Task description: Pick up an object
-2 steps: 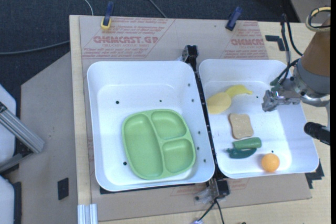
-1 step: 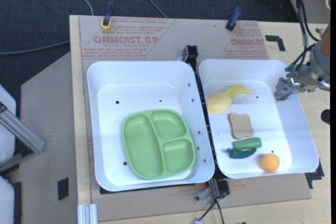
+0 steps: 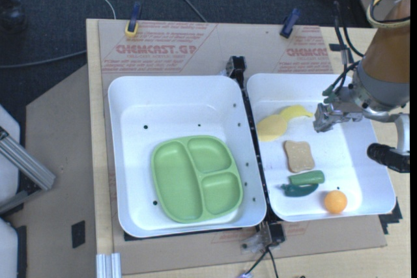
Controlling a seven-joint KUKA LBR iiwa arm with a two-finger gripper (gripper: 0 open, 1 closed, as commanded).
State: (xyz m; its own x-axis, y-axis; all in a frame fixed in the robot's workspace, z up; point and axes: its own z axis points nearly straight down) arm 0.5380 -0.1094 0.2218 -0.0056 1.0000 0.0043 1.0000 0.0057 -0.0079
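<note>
1. The step in hand is judged to be the approach to a grasp: nothing is held, and the gripper (image 3: pixel 324 119) is poised over the right bin (image 3: pixel 384 195), near its rear half.
2. The candidates all lie in the right bin. A yellow banana (image 3: pixel 296 112) rests just left of the gripper, touching a pale yellow rounded piece (image 3: pixel 271 127) (possibly a lemon or a chip; the shape is too soft to tell). A slice of toast (image 3: pixel 299 155) lies nearer the front, then a green pepper-like toy (image 3: pixel 303 182), and an orange ball (image 3: pixel 336 202) at the front right.
3. The banana is judged the nearest target. A good grasp would be made across its narrow width, with the fingers lowered fully before closure, so that the neighbouring yellow piece is not nudged or pinched along with it.
4. A flat item such as the toast is judged harder to grip from above.
5. The left bin (image 3: pixel 124 140) holds only a green divided plate (image 3: pixel 197 177), well apart from the gripper.
6. The arm (image 3: pixel 391 55) is seen entering from the right, wrist pointed downward and slightly leftward.
7. The finger opening cannot be told; the tips are too small and blurred, though nothing is seen between them.
</note>
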